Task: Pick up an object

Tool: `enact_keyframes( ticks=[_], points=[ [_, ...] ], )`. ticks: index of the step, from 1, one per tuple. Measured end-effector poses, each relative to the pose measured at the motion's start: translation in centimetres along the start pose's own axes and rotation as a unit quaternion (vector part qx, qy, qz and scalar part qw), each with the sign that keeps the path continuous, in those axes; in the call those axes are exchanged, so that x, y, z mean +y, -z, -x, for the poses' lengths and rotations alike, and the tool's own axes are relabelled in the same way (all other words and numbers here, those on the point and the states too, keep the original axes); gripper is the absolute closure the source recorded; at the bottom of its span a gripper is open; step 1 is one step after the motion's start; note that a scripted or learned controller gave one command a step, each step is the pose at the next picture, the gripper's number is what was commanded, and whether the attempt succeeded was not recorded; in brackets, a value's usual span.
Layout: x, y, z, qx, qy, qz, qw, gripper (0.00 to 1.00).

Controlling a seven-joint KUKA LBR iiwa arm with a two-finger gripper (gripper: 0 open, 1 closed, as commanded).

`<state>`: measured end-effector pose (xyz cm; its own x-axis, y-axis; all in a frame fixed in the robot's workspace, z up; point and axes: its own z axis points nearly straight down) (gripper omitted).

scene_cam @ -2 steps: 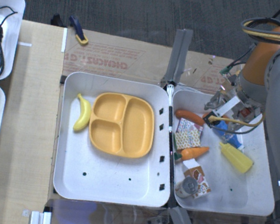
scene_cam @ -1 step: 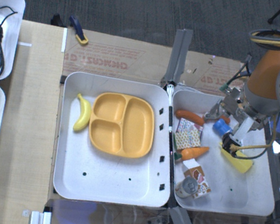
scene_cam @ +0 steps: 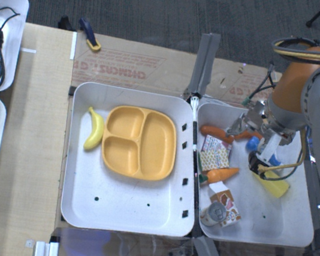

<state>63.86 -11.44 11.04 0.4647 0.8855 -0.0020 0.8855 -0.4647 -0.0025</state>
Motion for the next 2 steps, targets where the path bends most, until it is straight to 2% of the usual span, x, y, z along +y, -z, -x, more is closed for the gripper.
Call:
enact_keyframes(
  ticks=[1,2],
  points=[
    [-1.0,-1.9,-0.3,0.0,0.009,0.0,1.0,0.0],
    [-0.1,8.1,-4.5,0.0,0.091,0.001,0.9958,0.0]
  ],
)
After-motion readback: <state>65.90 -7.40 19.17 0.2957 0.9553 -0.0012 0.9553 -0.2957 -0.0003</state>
